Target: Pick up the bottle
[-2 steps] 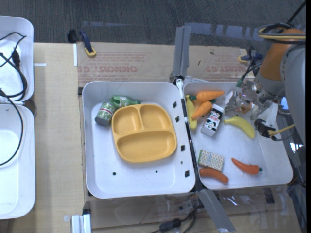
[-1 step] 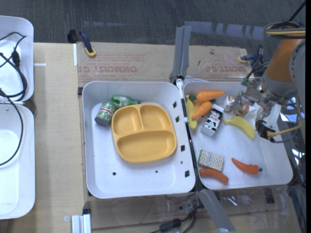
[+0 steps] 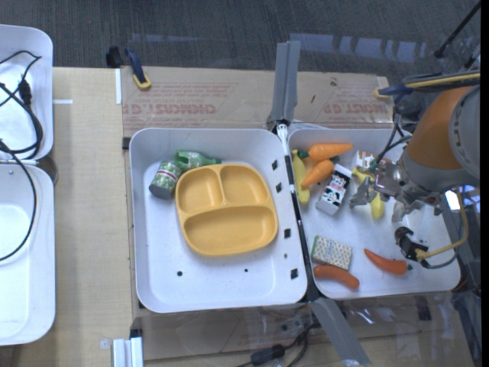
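The bottle (image 3: 170,172) is green with a patterned label. It lies on its side in the upper left of the left bin (image 3: 221,285), touching the back left rim of a yellow divided plate (image 3: 227,209). My gripper (image 3: 376,192) is low over the right bin (image 3: 428,277), far to the right of the bottle. It hangs above a small yellow item (image 3: 377,207), beside a black-and-white milk carton (image 3: 333,191). The grey arm with its orange band (image 3: 439,132) reaches in from the right.
In the right bin lie two carrots (image 3: 322,159), a yellow banana-like piece (image 3: 300,180) by the divider, a speckled sponge-like block (image 3: 332,251), a red sausage (image 3: 336,277) and a red chili (image 3: 386,262). A black cable loop (image 3: 412,245) dangles beside the wrist.
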`<state>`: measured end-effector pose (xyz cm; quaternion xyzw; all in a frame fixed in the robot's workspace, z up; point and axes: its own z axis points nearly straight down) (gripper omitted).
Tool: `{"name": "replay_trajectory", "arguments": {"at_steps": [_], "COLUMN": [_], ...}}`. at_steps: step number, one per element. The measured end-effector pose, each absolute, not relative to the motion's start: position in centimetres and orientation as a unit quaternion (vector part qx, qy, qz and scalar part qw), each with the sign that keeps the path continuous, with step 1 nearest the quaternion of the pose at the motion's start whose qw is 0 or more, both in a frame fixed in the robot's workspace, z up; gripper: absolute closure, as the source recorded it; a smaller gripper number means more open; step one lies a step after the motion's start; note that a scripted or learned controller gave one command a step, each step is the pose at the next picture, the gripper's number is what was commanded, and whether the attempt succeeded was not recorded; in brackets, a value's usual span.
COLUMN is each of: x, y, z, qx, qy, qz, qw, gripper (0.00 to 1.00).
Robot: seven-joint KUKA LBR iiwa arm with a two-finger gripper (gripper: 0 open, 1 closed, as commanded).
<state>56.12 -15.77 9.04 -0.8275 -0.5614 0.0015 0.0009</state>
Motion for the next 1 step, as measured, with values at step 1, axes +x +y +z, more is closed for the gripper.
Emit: {"name": "replay_trajectory", "arguments": {"at_steps": [1], "x": [59.04], "y": [-20.06], "z": [9.09], "qx": [-0.805], "qy": [-0.594], "qz": [-0.0009], "qw": [0.005], "gripper": [0.0]}}
